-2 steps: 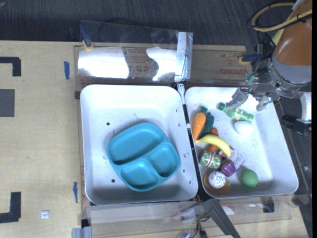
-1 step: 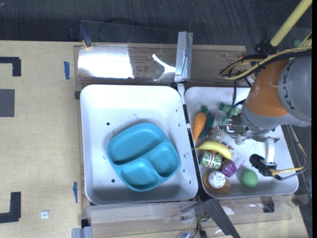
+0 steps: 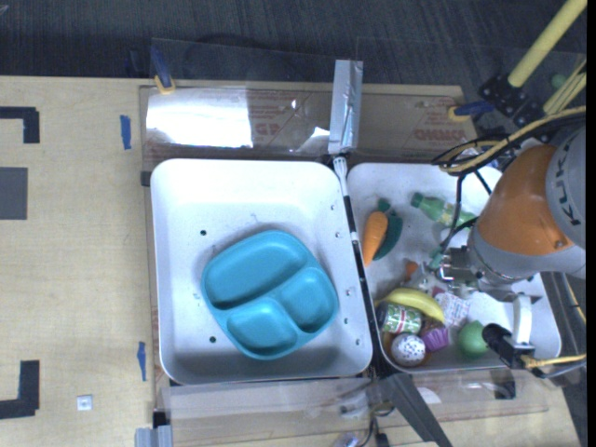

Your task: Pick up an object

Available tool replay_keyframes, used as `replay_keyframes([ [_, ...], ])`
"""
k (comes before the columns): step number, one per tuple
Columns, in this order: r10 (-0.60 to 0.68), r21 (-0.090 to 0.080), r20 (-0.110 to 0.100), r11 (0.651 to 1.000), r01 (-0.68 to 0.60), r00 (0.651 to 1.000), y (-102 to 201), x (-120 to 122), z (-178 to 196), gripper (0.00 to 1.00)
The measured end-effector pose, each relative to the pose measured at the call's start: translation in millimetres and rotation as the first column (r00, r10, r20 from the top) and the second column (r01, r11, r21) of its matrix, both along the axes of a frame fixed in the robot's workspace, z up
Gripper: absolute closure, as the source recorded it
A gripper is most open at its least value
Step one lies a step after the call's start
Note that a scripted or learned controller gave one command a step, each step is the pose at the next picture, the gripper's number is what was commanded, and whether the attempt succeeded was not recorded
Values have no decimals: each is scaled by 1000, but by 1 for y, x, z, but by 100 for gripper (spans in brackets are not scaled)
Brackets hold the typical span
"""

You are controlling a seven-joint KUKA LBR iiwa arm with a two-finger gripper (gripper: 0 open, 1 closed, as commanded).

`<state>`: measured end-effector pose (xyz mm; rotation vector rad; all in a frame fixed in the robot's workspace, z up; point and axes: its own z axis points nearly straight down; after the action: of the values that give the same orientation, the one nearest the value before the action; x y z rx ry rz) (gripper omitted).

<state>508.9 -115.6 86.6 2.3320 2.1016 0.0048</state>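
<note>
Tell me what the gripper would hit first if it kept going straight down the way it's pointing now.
Probably the curved yellow toy banana or the small clutter beside it in the shallow white right bin. The gripper sits over that pile, but from this slanted view depth is unclear, so which item comes first is uncertain.

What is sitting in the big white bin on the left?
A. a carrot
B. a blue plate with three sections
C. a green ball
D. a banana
B. The blue plate with three sections lies in the left bin, while the banana, the carrot and the green ball are all in the right bin.
</note>
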Motion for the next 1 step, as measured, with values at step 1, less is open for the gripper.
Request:
replay_keyframes([
  [1,-1,0,-1,1000,1,1000,0,0,8,100],
])
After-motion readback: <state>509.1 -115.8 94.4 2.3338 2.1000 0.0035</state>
